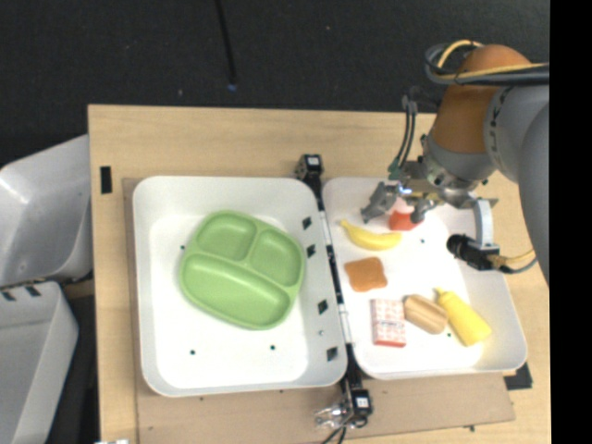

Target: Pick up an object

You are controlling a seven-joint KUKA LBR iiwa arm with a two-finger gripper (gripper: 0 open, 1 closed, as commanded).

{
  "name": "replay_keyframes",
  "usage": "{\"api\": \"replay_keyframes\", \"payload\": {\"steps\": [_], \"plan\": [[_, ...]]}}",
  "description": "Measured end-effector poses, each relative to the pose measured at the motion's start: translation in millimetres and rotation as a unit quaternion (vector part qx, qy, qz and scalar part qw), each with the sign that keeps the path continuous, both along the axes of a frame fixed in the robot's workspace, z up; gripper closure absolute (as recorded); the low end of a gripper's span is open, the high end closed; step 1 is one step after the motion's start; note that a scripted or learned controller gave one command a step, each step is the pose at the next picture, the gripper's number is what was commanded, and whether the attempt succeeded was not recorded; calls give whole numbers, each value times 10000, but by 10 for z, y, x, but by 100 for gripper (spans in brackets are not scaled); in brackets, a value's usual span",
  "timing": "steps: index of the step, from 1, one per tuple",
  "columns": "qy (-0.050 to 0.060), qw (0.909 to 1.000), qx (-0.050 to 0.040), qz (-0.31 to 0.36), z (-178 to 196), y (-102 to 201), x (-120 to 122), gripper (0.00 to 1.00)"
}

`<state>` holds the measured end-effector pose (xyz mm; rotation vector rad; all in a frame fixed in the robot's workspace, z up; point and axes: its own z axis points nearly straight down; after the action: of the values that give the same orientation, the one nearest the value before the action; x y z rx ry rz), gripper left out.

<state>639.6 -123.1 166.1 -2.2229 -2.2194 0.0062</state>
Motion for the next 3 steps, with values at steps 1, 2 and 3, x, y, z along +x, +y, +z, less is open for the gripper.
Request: {"api": "replay_keyframes", "payload": {"steps": [1,2,3], "plan": [[-7,10000,-1,-9,-618,-33,-38,0],[-15,10000,2,-22,-647,-47,-35,0],[-26,10000,3,-36,-535,-57,-28,100]]}}
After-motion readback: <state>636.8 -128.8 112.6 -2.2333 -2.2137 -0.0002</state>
